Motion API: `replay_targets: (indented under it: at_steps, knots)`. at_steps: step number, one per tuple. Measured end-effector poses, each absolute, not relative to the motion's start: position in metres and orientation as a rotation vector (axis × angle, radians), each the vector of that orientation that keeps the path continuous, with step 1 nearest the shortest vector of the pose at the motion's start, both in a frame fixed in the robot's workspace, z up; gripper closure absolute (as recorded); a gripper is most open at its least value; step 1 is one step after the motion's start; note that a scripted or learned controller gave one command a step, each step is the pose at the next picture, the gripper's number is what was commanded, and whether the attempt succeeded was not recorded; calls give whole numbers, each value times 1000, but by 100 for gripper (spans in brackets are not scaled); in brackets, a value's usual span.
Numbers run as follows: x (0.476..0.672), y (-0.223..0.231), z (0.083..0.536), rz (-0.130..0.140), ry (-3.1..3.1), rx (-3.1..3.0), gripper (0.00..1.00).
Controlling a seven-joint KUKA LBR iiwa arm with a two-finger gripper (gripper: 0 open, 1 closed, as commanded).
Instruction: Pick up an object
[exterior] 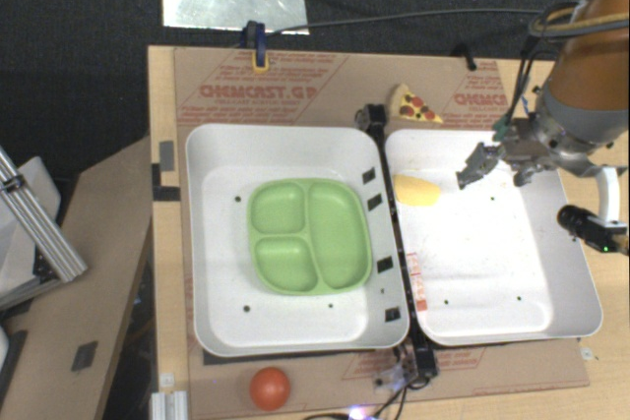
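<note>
A yellow, lemon-like object (417,191) lies at the upper left of the right white bin (512,310). My gripper (489,164) hangs over the upper part of that bin, a little to the right of the yellow object and apart from it. Its dark fingers point left and down, and I see nothing between them. A green three-compartment tray (308,234) lies in the middle of the left white bin (226,162).
A pizza-slice toy (414,105) lies on the cardboard behind the right bin. A red-orange ball (269,388) sits in front of the left bin. A blue clamp (255,40) grips the board's back edge. Cables cross behind the bins.
</note>
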State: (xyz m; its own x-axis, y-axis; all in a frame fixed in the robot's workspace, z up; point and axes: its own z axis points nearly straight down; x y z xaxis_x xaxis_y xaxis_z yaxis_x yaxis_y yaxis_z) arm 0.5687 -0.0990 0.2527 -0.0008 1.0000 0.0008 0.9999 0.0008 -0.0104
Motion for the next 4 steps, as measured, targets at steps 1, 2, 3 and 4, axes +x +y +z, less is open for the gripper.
replay_targets:
  at_steps: [1, 2, 3, 4]
  knots:
    - [571, -99, 259, -2, -2226, -2219, 0]
    - [573, -107, 201, 3, -2220, -2219, 0]
    - [574, -104, 138, 2, -2221, -2218, 0]
    - [574, -103, 86, 2, -2220, -2218, 0]
